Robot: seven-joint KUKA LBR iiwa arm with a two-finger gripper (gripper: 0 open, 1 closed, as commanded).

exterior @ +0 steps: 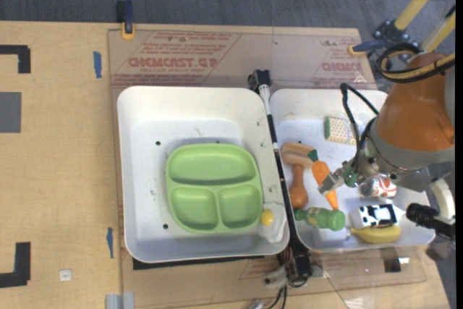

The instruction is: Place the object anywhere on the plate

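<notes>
A light green divided plate (pixel 214 186) lies in the left bin (pixel 137 155). A small yellow object (pixel 268 217) rests in that bin just off the plate's right front corner. My gripper (pixel 341 181) is low over the middle of the right bin (pixel 304 112), right beside an orange carrot (pixel 321 172). The carrot's lower end meets the gripper tip, and the arm's wrist hides how the two touch. A brown sausage-shaped piece (pixel 296 177) lies just left of the carrot.
The right bin also holds a green bottle (pixel 324 218), a banana (pixel 376 234), a black-and-white block (pixel 377 214), a red-and-white can (pixel 387 188) and a pale waffle piece (pixel 338 129). The bulky orange-banded arm (pixel 412 119) covers the bin's right side.
</notes>
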